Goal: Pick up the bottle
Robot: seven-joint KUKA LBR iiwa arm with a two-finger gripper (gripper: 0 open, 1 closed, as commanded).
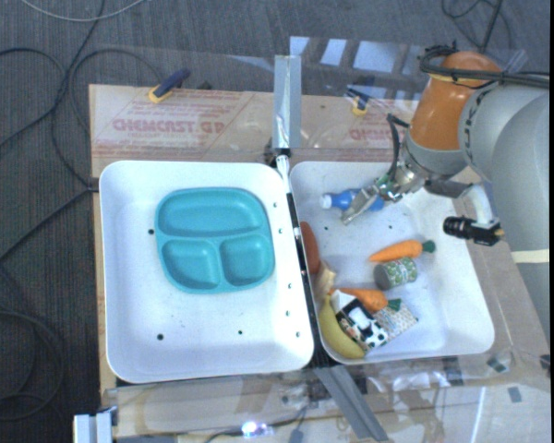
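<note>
I saw the blue bottle [348,198] lying near the back wall of the right bin [462,330], the gripper [374,197] at its base end. Its grip I couldn't tell; I judged the rounded bottle might roll aside.

You are looking at a robotics lab: two white bins [120,275] are sitting on a clamped plywood bench [203,127], loose cables [18,155] are trailing over grey carpet [37,72], and a grey arm [508,155] is reaching in.
</note>
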